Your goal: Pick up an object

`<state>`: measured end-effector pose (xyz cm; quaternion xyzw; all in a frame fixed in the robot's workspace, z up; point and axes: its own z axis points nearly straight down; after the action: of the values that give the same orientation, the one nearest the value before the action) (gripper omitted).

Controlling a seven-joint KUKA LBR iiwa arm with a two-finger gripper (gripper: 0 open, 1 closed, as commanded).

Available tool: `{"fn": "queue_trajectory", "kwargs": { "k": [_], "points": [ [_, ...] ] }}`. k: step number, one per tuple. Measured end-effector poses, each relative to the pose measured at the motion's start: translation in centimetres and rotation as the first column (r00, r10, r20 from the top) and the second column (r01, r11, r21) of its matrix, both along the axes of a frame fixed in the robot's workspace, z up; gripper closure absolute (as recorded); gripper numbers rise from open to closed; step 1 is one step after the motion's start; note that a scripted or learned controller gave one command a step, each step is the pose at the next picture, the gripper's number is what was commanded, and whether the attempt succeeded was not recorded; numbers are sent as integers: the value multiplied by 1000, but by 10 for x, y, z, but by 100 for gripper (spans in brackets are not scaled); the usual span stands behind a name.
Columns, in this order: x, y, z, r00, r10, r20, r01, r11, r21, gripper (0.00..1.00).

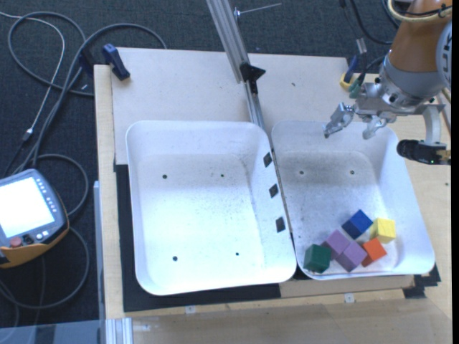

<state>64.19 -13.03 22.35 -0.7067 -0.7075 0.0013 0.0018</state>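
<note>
Several small blocks lie bunched in the near right corner of the right bin (326, 181): a green block (316, 257), two purple blocks (346, 249), a blue block (357, 224), a yellow block (385, 229) and an orange block (374, 250). My gripper (353, 123) hangs above the far edge of that bin, well away from the blocks. Its two fingers stand apart, open, with nothing between them.
The left bin (201, 199) lies beside the right one, with black clips along the shared rim. A slanted aluminium rail (228, 31) crosses the bench behind the bins. A teach pendant (25, 213) and cables rest on the floor at left.
</note>
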Motion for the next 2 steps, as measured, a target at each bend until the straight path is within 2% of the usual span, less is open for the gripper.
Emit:
{"fn": "queue_trajectory", "kwargs": {
  "k": [1, 2],
  "points": [
    [-55, -34, -41, 1000, -6, -4, 6, 1000, 0, 0],
    [-147, -57, -120, 1000, -7, -8, 7, 1000, 3, 0]
  ]
}}
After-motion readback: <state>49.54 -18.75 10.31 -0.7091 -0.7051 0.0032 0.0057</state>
